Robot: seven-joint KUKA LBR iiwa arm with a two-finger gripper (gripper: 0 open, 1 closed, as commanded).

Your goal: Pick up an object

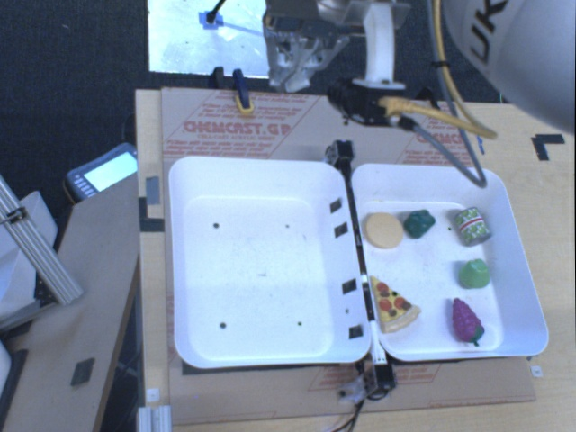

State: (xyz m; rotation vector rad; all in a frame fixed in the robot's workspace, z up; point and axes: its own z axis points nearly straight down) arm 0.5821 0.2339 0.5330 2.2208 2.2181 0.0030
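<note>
Six objects crowd the right bin [513, 207]; I cannot tell the claw's [292, 70] state, so a blind descent risks a miss.

"CHEMCAST" on cardboard sheet [236, 126]

Stood on dark carpet [63, 70], with a bright sunlit patch [193, 25] up top. Wooden bench [148, 133] under a printed cardboard sheet [270, 120]. To the left, a slanted metal rail [36, 246] and a small lit screen [103, 174].

two bins [261, 174], six toy foods [384, 230], apparently
</note>
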